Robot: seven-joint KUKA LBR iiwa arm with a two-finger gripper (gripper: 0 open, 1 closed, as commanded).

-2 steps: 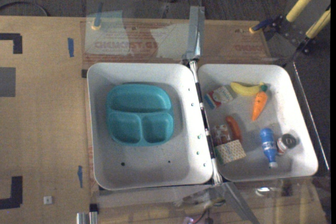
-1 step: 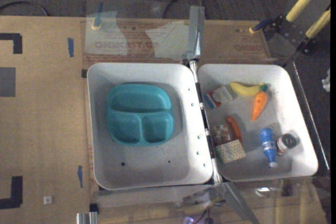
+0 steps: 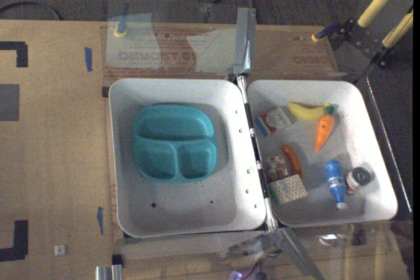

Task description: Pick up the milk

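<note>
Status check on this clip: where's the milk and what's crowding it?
Milk carton lying in right bin, upper left, near the divider. Banana just right of it, carrot beyond. Teal plate alone in left bin.

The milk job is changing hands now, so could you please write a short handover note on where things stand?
Pincer: not visible in the camera view.
Milk: the small carton lies in the right bin, near its upper left corner, beside the banana and carrot.
Left bin: holds the teal divided plate.
Done: nothing; the milk is untouched.
Left: reach in, grasp the carton, lift it.
</note>
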